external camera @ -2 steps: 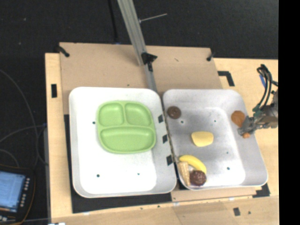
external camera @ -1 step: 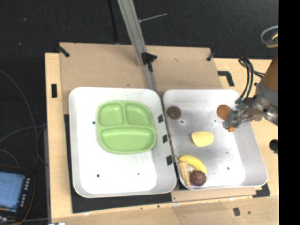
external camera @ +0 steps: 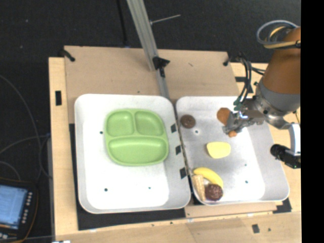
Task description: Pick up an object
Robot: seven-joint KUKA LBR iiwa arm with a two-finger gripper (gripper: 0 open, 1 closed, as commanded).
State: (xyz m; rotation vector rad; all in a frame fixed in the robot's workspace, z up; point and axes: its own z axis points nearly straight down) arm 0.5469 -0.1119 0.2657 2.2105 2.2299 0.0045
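Observation:
My gripper [external camera: 234,126] hangs over the upper right part of the right bin [external camera: 263,181], coming in from the right. An orange-brown round object [external camera: 223,115] lies just left of it, and a small orange piece [external camera: 232,133] shows right below the fingertips. A yellow slab [external camera: 218,149] lies lower in the bin's middle. A brown round object [external camera: 188,121] sits near the bin's upper left. A banana [external camera: 208,175] and a dark red-brown ball [external camera: 213,192] lie at the bin's lower left corner.
The left bin [external camera: 91,186] holds a green divided plate [external camera: 136,137]. A slanted metal pole [external camera: 147,34] rises from between the bins at the back. The arm's body [external camera: 283,80] covers the right bin's upper right corner.

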